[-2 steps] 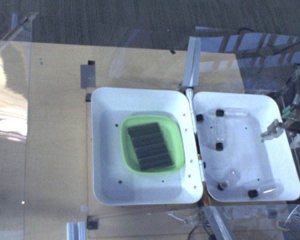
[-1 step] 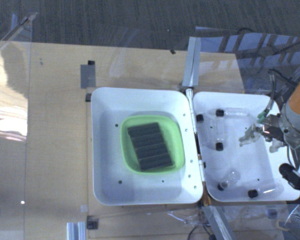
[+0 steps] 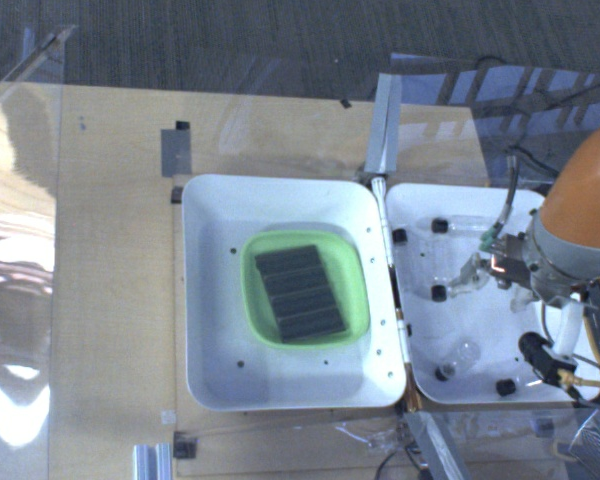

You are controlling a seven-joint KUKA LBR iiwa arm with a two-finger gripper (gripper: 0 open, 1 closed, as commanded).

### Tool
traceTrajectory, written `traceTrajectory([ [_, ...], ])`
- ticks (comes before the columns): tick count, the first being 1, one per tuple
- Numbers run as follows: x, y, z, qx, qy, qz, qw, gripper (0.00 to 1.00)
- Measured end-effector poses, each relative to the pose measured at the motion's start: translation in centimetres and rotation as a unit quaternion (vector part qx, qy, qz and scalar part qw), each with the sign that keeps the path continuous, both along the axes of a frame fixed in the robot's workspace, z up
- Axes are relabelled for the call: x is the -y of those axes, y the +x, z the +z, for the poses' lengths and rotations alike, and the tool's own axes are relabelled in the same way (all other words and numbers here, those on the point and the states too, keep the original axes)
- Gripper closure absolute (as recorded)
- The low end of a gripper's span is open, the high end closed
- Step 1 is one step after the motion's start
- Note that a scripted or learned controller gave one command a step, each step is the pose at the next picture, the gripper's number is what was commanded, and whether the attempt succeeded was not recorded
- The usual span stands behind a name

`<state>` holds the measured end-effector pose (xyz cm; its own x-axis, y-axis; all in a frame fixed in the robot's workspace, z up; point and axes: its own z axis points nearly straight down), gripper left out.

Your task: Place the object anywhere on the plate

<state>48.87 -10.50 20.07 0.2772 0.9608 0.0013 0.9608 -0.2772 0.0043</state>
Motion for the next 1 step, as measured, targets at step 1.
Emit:
traceTrajectory([
  [1,8.33,0.52,5.68,0.001,-0.0015,0.056,0.9984,0.00],
])
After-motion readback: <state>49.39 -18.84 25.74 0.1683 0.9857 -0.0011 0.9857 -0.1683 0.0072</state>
